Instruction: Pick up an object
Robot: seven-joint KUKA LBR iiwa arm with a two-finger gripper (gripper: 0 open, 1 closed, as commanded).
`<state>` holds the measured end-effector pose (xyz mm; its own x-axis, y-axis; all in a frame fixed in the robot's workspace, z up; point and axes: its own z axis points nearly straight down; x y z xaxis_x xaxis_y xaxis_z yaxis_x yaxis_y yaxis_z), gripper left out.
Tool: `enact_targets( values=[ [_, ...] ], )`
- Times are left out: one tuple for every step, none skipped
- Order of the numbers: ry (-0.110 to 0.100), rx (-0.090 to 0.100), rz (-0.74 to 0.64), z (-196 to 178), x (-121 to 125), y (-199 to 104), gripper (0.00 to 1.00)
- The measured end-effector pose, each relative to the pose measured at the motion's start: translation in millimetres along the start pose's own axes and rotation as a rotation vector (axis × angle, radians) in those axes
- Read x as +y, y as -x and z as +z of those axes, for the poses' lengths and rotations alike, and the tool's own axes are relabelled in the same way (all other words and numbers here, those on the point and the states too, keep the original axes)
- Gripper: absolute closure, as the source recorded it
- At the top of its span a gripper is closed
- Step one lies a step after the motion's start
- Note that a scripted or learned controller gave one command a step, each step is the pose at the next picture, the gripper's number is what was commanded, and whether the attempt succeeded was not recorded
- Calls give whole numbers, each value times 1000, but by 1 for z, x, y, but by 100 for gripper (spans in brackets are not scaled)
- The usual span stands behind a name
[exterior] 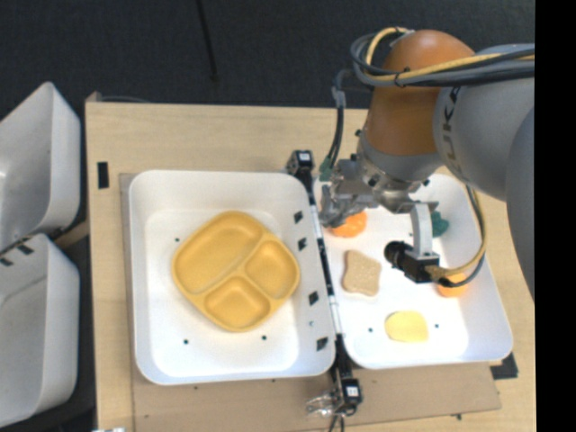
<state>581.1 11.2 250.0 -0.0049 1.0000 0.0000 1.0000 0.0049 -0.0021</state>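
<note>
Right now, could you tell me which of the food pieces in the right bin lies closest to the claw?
The orange piece, partly under the claw at the bin's left edge. The toast slice and the yellow piece lie farther down.

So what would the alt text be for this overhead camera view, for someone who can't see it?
A grey robot arm with an orange band reaches over the right white bin, its gripper low above a small orange object, near a tan toast-shaped piece and a yellow oval. The left white bin holds a yellow three-compartment plastic plate.

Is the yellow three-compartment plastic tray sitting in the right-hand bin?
No, the yellow three-compartment plastic tray lies in the left white bin, while the right white bin holds the small food pieces.
</note>
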Motion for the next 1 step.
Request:
enact_targets(
  values=[
    [1, 0, -1, 9, -19, -55, 100]
  ],
)
